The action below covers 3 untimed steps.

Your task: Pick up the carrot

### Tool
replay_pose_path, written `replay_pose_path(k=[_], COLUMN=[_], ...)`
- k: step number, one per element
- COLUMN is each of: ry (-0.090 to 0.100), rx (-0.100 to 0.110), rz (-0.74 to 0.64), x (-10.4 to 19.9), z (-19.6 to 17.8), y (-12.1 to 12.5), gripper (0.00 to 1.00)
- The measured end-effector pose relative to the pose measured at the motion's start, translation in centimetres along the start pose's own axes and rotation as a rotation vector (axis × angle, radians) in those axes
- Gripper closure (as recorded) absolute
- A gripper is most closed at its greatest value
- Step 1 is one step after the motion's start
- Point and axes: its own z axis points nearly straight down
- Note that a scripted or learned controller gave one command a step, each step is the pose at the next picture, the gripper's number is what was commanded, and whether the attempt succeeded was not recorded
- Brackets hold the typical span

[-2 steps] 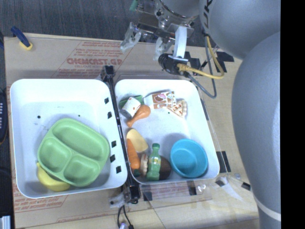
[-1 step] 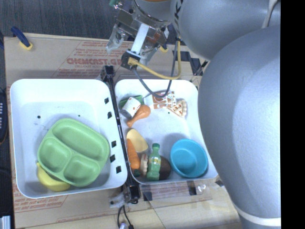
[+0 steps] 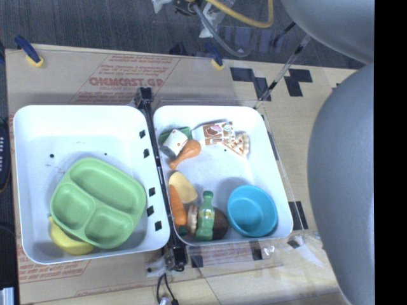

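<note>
The carrot lies wedged against the right bin's left wall beside a green bottle; a grab may slip. Finger state: cannot tell.

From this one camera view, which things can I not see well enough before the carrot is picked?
- Carrot: in the camera view its lower end is tucked behind the green bottle and the bin wall.
- Yellow object: mostly covered by the green divided plate; its kind is unclear.
- Dark round item: half hidden behind the bottle.
- Printed packet: its print is too small to read.
</note>
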Motion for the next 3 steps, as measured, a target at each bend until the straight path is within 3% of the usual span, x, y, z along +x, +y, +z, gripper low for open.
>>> replay_pose_path(k=[1,2,3], ry=[-0.022,-0.004,-0.020], rx=[0.020,0.002,0.018], rz=[-0.218,-0.251,-0.224], x=[1.7,2.7,4.6], z=[24.7,13.7,26.2], y=[-1.5,-3.7,-3.7], gripper=[0.00,0.00,0.00])
